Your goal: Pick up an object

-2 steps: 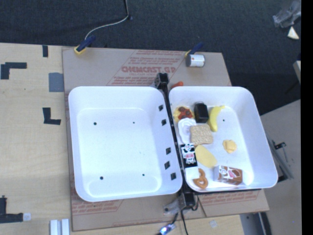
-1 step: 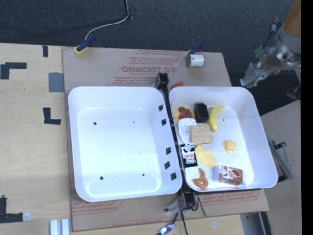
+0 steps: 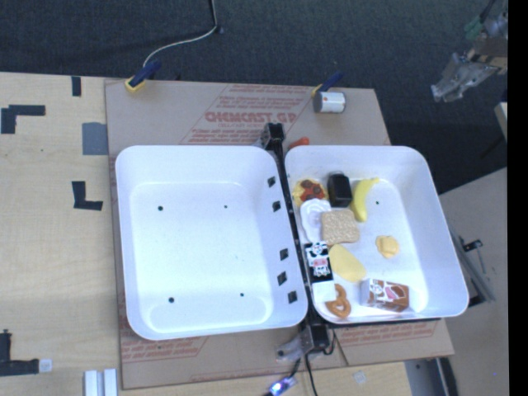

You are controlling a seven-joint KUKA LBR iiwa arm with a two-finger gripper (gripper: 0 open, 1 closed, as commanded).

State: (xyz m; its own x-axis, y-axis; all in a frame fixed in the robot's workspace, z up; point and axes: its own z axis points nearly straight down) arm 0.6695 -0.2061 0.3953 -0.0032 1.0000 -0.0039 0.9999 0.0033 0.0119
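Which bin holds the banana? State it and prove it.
Right bin. The banana lies inside its white walls near the far side, beside a black block, apart from the left bin.

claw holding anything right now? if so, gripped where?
Nothing visibly held. The claw sits up at the top right, away from the right bin, where the banana and other items lie.

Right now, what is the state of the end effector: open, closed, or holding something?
End effector: cannot be told; it is blurred at the upper right, away from the right bin, with no object seen in it.
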